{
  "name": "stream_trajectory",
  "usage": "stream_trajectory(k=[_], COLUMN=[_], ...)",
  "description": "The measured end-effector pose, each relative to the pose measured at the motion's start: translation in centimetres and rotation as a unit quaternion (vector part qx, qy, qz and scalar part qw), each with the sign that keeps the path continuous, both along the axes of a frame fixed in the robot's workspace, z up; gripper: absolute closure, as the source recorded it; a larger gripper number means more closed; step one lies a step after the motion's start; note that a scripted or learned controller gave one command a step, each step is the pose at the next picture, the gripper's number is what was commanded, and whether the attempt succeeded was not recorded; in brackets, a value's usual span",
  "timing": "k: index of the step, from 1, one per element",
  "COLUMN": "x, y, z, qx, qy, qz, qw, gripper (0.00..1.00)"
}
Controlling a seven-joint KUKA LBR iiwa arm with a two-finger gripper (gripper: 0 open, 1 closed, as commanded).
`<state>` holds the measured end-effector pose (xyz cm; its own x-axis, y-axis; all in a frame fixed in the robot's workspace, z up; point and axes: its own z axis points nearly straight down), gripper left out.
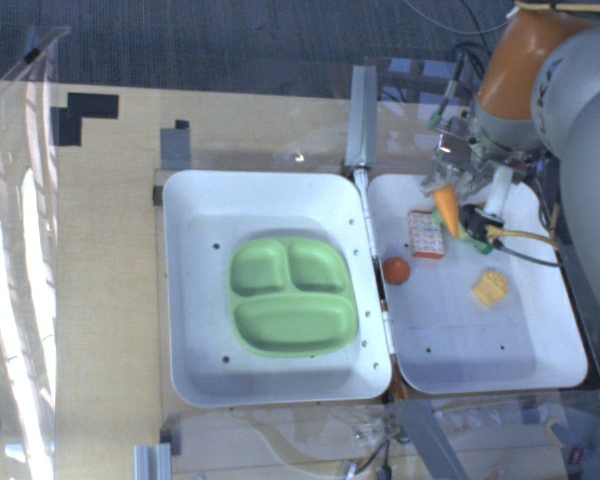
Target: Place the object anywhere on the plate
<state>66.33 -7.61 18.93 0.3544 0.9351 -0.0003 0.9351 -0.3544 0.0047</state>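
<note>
A green plate (292,296) with three compartments lies in the left white bin (195,268), with nothing on it. In the right bin (500,353), an orange carrot (446,212) with a green end lies at a slant near the back. My gripper (468,180) hangs at the back of that bin, right over the carrot's upper end. Whether it touches the carrot I cannot tell. The arm's grey body and orange band fill the top right.
The right bin also holds a small red and white packet (426,234), a red ball (396,270) against the left wall, and a yellow block (490,287). A metal divider (360,118) stands behind the gap between the bins. Cables trail by the gripper.
</note>
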Motion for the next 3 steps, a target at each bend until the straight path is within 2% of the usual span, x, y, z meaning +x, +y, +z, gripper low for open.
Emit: stream_trajectory(k=[1,2,3], x=[-8.9,-10.0,-10.0], y=[4.8,13.7,13.6], z=[0.3,2.8,2.8], qx=[0.0013,0.0012,0.0013], qy=[0.000,0.000,0.000], qz=[0.063,0.095,0.094], qw=[0.9980,0.9955,0.9956], gripper=[1.00,1.00,0.00])
